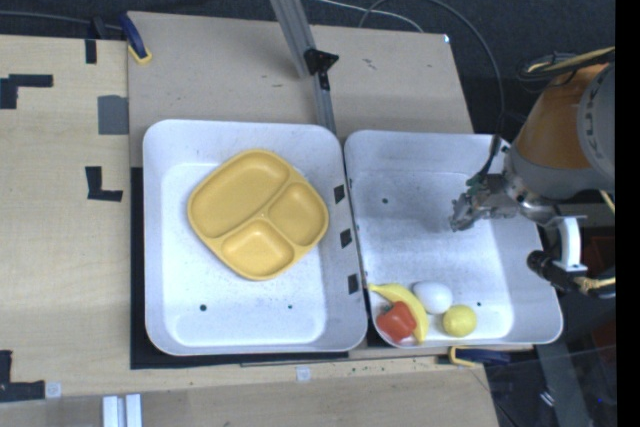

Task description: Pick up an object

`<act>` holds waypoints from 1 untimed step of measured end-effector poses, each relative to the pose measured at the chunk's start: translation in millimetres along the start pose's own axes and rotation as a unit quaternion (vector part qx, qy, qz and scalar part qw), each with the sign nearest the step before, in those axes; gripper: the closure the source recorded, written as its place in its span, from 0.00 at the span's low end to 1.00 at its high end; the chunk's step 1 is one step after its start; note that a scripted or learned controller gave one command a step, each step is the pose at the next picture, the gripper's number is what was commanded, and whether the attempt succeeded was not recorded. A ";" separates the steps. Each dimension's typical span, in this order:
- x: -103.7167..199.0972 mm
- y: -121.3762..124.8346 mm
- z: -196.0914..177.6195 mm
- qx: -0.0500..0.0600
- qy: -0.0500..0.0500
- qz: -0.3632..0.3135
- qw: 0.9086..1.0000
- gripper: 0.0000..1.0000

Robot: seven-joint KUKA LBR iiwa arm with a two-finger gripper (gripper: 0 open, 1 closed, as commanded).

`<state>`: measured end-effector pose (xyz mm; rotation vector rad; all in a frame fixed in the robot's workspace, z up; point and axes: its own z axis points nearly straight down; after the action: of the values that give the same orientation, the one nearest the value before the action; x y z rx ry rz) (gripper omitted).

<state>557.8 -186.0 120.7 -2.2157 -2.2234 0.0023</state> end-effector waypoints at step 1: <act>-1.7 9.9 -48.1 -0.003 -0.001 0.001 1.000 1.00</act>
<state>567.9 -187.7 168.8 -2.2218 -2.2259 -0.0026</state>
